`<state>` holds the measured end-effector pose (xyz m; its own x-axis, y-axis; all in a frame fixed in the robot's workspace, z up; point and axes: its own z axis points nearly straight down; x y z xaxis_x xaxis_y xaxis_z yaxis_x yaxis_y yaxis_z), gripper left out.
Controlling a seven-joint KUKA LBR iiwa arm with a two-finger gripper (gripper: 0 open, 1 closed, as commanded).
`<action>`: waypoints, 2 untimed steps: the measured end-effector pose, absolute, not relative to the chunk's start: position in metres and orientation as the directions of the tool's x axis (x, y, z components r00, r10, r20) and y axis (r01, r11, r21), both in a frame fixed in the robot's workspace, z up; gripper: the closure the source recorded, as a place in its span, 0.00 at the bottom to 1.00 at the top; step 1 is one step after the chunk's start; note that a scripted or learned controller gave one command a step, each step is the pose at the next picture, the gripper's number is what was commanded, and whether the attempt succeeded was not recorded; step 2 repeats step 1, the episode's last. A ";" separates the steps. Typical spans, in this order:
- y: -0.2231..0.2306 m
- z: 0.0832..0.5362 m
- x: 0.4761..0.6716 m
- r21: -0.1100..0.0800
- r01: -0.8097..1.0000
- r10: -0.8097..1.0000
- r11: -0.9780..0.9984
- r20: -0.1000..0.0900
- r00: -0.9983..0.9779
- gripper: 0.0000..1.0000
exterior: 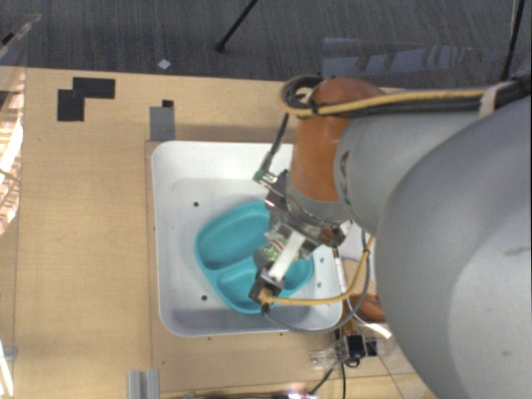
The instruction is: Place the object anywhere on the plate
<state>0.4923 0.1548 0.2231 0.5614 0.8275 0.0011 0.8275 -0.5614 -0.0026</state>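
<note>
Pale wooden worktop [83, 264]: the placing step is at hand

Dark grey carpet floor [125, 23] lies behind the worktop, and on the worktop stands a shallow white plastic bin [166, 223]. Inside the bin lies a turquoise plastic plate with shallow compartments [223, 241], near the middle of the bin. The grey robot arm with an orange band [320, 160] reaches in from the right of the view. Its claw [287, 235] hangs directly above the right part of the plate, close to it. The wrist covers the claw from this angle, so I cannot tell if it is open or closed, or if it grips something. The object to be placed is also hidden from me; if it is carried, it is under the wrist, over the plate. My judgement is that the step in hand is the placing itself, near the end of the task. The next move calls for a short descent to the plate surface, then a release. After that the claw should lift straight up, so that nothing is dragged over the rim of the plate.
</note>
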 end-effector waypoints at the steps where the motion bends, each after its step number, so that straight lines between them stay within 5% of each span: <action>1: 0.153 0.223 0.493 -0.001 0.827 0.827 -0.562 0.000 0.562 0.00; 2: 0.153 0.223 0.493 -0.001 0.827 0.827 -0.562 0.000 0.562 0.00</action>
